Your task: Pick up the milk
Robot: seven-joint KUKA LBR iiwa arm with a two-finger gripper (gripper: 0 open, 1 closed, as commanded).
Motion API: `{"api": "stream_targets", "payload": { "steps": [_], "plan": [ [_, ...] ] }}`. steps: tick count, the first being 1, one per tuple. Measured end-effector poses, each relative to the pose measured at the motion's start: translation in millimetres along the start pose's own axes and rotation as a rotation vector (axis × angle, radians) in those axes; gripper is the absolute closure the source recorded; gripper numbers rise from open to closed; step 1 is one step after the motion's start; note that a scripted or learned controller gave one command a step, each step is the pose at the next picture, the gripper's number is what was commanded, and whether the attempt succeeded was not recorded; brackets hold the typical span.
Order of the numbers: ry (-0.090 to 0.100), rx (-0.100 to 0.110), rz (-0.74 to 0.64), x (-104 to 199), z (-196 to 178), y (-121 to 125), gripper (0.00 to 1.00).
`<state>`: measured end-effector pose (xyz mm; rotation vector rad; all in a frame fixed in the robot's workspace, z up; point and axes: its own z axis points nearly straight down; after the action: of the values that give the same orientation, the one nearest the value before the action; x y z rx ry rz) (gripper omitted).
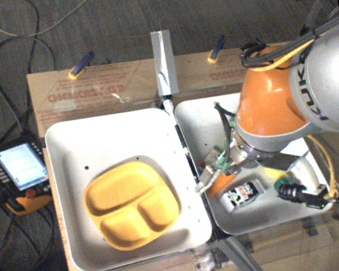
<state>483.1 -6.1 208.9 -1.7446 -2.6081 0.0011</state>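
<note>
1. Reaching in from the right of the view, my arm [280,99] hangs over the right bin [202,116], with the orange band above the wrist facing the camera.
2. My pincer [217,168] sits low near that bin's left wall. I cannot tell whether it is released or clenched, because my own wrist covers most of it.
3. The milk [241,193], a small white carton with dark print, lies on the floor of the right bin. It is just beside my pincer, on the side toward the bin's front edge.
4. An orange thing [212,187] shows just under my pincer, close to the milk's left end. I cannot tell what it is.
5. A yellow-green thing [282,180] lies in the same bin on the milk's other side, partly covered.
6. The left bin [67,182] holds a yellow plate [133,203] with three compartments, lying flat.
7. Both bins rest side by side on the brown worktop [115,83], which has two blue clamps [79,65] at its back edge.
</note>
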Motion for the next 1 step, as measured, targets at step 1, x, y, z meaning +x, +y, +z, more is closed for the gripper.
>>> {"api": "stream_targets", "payload": {
  "steps": [1],
  "plan": [
    [-0.002, 0.001, -0.064, -52.6, 26.0, -22.0, 0.00]
  ]
}}
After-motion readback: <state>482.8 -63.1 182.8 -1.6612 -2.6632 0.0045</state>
